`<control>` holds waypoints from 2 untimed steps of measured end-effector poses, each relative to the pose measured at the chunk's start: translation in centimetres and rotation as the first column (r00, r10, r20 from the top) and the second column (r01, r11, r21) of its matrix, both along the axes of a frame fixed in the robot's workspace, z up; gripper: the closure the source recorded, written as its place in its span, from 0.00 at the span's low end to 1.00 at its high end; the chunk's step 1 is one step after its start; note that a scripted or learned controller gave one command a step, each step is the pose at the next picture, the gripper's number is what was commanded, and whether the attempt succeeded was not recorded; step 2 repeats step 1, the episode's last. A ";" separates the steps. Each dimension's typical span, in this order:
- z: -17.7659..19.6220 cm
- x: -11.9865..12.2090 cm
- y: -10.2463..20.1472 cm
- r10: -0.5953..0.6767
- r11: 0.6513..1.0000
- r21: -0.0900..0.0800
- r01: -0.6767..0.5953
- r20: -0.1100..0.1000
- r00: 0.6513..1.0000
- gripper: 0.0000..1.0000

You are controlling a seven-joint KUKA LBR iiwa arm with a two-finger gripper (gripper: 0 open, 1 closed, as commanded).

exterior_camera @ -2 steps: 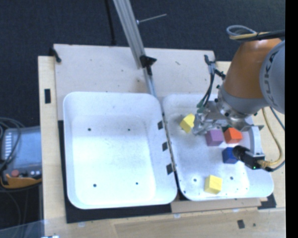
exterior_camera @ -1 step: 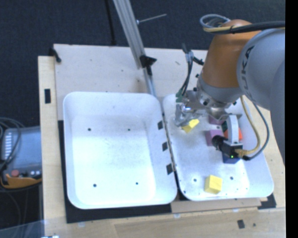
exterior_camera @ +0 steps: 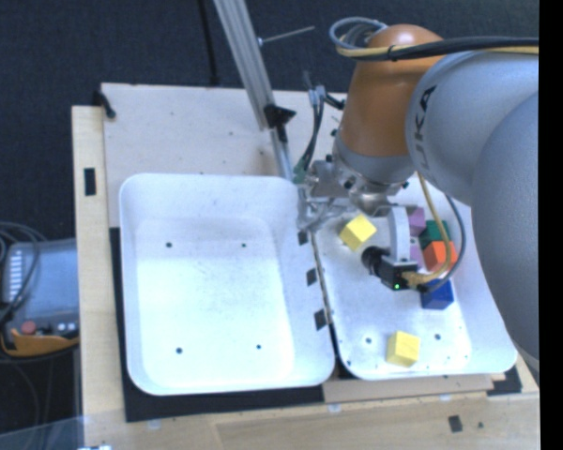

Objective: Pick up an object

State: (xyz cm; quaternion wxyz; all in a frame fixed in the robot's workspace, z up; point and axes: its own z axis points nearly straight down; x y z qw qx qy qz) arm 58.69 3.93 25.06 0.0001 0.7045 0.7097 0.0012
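- Where the bench edge runs nearest my camera, I see the front rims of two white bins: the left bin (exterior_camera: 216,289) lies bare, and the right bin (exterior_camera: 375,354) holds the blocks.
- Closest to me in the right bin, a yellow block (exterior_camera: 403,348) sits alone near the front rim, well apart from everything else.
- Farther in, a blue block (exterior_camera: 437,294) lies toward the right side, with an orange block (exterior_camera: 438,254) just behind it, then a green block (exterior_camera: 436,232) and a pinkish block (exterior_camera: 417,219), all clustered close together.
- Beside that cluster, a black fitting with a small green light (exterior_camera: 387,268) hangs under the wrist.
- A second yellow block (exterior_camera: 357,232) sits tilted just under the arm's metal tool, near the divide between the bins.
- I see the gripper (exterior_camera: 321,204) over the right bin's rear left corner, but I cannot tell how far apart it stands or whether it has hold of anything.
- Above it rises the arm's orange band (exterior_camera: 380,101), the grey body filling my right side.
- Farthest back, a slanted aluminium rail (exterior_camera: 249,59) crosses the bench.
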 end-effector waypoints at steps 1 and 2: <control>-2.0 2.9 4.4 -0.001 1.000 -0.002 0.001 0.000 1.000 1.00; -2.0 2.9 4.4 -0.001 1.000 -0.002 0.001 0.000 1.000 1.00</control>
